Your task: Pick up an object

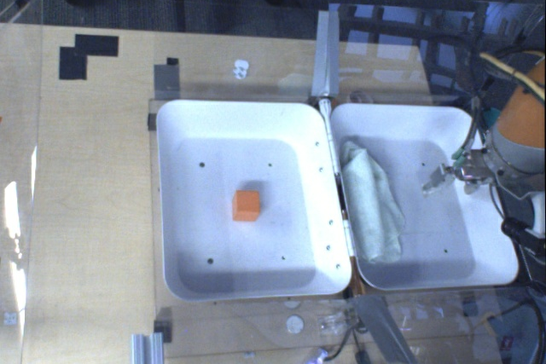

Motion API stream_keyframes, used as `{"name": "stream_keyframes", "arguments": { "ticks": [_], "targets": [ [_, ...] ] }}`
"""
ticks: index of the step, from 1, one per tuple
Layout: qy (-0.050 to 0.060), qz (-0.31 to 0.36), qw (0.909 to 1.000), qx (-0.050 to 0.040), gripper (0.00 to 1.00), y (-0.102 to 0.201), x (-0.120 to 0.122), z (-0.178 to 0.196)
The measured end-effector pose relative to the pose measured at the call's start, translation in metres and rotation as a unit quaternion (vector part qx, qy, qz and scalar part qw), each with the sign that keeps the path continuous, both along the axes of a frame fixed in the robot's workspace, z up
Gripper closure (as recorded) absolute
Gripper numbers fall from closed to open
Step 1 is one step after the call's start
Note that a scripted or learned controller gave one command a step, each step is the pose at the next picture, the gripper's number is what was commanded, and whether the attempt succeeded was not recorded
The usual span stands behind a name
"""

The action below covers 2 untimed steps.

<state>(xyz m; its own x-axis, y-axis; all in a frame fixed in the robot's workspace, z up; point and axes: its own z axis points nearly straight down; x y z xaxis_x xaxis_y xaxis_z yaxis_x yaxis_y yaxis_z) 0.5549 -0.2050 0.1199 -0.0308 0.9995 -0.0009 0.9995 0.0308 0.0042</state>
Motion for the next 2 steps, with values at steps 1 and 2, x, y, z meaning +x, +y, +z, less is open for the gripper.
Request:
{"name": "stream_keyframes", "arguments": {
  "ticks": [1,2],
  "targets": [
    [0.0,-0.005,1.0,0.0002,0.0,0.04,-0.009,0.031],
    [0.0,-0.026,0.9997,0.0003,0.0,0.009,0.011,-0.026]
  ]
}}
